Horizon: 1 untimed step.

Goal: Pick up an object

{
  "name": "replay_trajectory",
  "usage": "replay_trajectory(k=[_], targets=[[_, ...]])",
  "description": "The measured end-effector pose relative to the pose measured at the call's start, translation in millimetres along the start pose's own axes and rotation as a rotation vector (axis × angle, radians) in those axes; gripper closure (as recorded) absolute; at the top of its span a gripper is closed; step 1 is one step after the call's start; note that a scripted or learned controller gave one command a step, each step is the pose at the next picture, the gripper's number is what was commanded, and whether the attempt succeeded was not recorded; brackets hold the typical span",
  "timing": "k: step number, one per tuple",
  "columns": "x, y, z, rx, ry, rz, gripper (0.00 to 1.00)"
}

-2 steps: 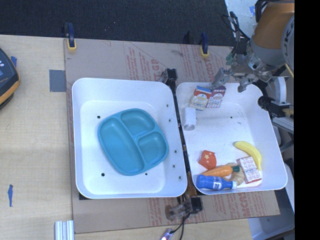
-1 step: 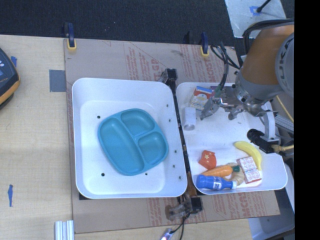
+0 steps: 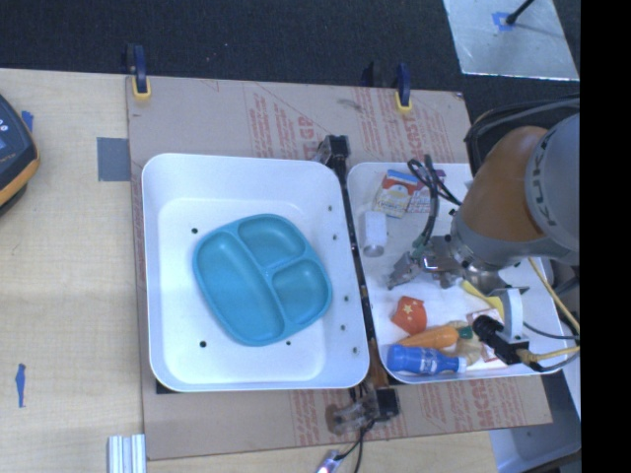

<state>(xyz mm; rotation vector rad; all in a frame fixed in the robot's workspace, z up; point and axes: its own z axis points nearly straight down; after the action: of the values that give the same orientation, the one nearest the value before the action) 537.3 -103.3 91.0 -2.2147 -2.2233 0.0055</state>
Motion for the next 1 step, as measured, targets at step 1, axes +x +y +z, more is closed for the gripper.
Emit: replay_trajectory(k=[1], targets=[[6.7, -38.8, -0.1, 0.000, 0.001, 0.000, 0.00]])
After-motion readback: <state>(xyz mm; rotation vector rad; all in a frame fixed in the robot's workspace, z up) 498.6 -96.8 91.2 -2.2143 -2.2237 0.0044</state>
